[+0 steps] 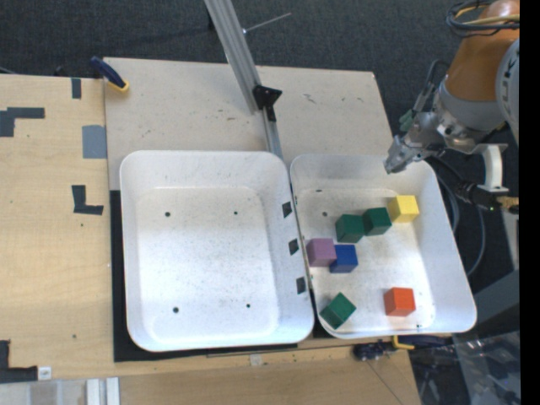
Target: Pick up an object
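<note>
Wooden bench [51,226], left bin [202,163], right bin [439,251] holding coloured blocks [346,260], end effector [398,160] state unclear

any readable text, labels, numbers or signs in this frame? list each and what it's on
None readable.
The blocks in the right bin (yellow block, orange block, blue block, purple block and the green ones) have plain faces.
The dark tape pieces on the board at left are shapes, not letters.
The small tabs between the bins are too small to tell if they carry print.
</note>
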{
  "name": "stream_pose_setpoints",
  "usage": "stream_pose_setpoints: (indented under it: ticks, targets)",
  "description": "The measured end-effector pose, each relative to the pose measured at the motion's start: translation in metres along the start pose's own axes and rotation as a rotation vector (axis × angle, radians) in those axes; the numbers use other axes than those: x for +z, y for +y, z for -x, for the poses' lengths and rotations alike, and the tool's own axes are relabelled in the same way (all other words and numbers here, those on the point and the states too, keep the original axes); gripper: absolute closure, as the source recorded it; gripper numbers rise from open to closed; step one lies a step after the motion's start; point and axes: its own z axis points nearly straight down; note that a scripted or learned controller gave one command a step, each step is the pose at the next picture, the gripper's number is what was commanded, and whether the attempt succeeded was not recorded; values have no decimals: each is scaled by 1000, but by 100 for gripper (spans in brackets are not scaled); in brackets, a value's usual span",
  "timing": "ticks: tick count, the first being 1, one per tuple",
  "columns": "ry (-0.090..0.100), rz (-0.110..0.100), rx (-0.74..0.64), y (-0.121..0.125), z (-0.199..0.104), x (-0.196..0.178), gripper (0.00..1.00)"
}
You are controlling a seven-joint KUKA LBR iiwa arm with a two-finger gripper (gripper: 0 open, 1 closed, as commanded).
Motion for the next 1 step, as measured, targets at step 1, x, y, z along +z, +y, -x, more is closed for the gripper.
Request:
stream_pose_setpoints:
  ticks: [1]
  targets:
    - [0, -1, 1, 1, 0, -42, 100]
